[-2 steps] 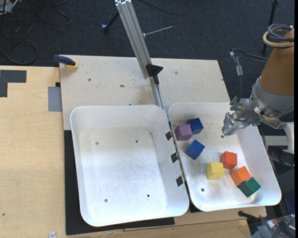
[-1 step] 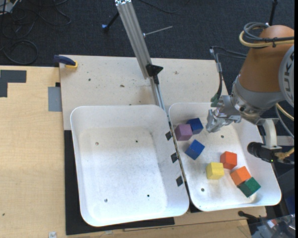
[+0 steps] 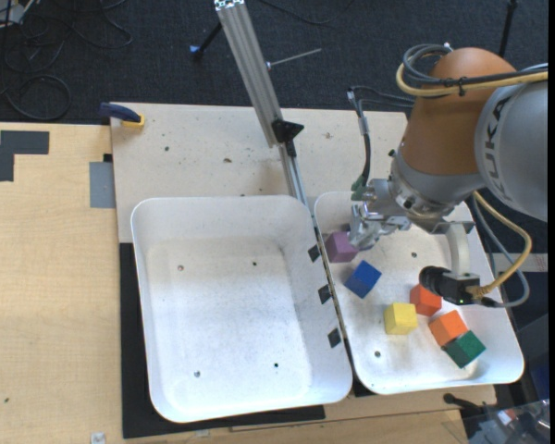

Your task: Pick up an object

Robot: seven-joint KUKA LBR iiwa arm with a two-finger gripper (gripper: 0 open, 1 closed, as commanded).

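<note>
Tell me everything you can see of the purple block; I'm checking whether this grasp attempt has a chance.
The purple block is a small, matte, mauve cube-like piece lying in the right bin, near its upper left, close to the divider between the bins. The gripper is right at its upper right side, partly covering it; whether the block sits between the fingers cannot be told. The blue block lies just below and to its right, apart from it.

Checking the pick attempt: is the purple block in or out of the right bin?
In. The purple block sits inside the right bin, beside the gripper.
</note>
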